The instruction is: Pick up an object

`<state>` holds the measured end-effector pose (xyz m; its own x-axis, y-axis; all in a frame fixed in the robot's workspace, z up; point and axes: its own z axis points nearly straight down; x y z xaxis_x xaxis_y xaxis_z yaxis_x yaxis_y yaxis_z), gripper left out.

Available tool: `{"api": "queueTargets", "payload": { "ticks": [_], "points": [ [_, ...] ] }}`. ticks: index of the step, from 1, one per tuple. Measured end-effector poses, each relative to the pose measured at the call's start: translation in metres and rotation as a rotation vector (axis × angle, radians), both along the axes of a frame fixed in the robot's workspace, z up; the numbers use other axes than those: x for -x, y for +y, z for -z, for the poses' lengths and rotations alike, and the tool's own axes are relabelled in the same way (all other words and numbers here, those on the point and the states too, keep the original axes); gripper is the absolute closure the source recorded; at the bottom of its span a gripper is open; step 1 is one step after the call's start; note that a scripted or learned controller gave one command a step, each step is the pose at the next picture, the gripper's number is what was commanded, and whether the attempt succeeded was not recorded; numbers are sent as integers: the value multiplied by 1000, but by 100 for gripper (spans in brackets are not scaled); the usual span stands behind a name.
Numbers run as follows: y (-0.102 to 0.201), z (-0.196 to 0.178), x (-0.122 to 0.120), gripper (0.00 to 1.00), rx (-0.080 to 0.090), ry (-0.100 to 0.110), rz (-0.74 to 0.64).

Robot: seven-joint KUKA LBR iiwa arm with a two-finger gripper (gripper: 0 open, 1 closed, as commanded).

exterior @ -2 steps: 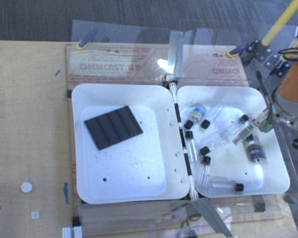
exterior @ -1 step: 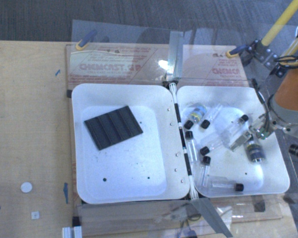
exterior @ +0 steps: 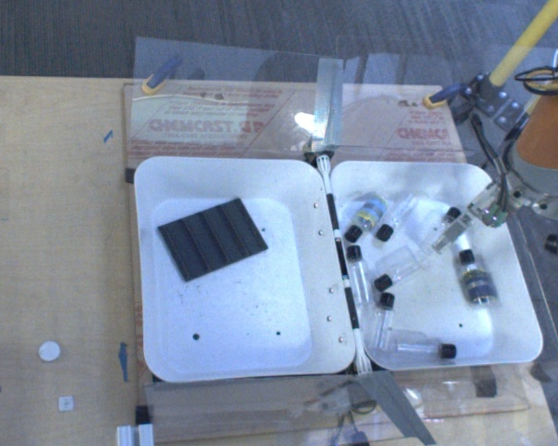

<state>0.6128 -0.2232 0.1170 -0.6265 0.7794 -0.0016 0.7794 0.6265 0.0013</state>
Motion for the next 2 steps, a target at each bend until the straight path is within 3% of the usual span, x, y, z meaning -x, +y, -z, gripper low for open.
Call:
{"api": "queueTargets", "payload": {
  "ticks": [1, 2],
  "points": [
    [0, -90, -34, 0, 0, 0, -59],
    [-1, -77, 33, 0, -2, 4, -214]
  ]
}}
